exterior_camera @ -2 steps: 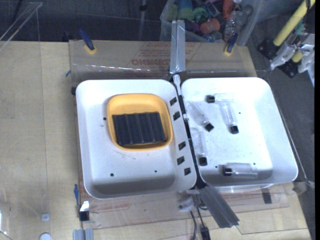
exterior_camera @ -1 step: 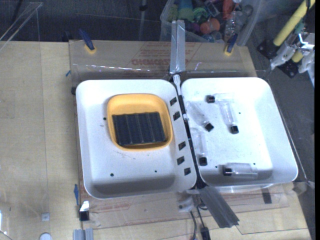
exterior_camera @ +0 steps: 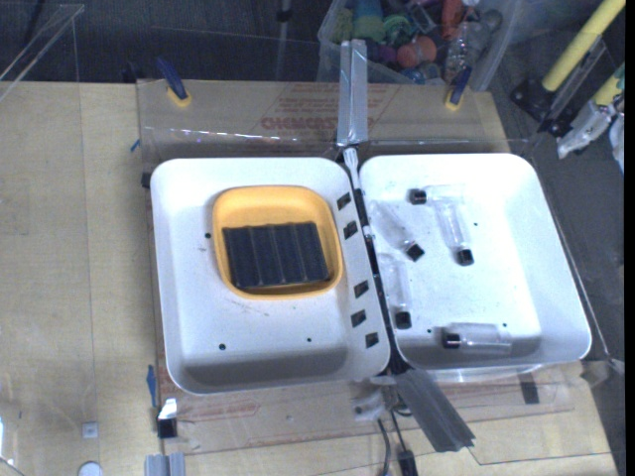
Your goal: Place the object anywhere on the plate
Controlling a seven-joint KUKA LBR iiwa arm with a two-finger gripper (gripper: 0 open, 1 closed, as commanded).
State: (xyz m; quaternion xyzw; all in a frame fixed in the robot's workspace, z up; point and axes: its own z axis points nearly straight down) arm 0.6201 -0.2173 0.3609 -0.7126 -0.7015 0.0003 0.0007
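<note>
- A clear vial with a black cap (exterior_camera: 476, 337) is seen lying on its side at the near wall of the right bin (exterior_camera: 556, 296).
- In the left bin (exterior_camera: 184, 266), a yellow plate (exterior_camera: 230, 206) is set towards the middle and far side.
- A dark ribbed block (exterior_camera: 276, 254) lies flat on the plate, fully inside its rim.
- Further back in the right bin, a second clear vial (exterior_camera: 452, 224) lies well apart from the first, with small black-capped pieces (exterior_camera: 413, 252) near it.
- Beyond both bins, a clear tub of coloured toys (exterior_camera: 417, 13) is seen.
</note>
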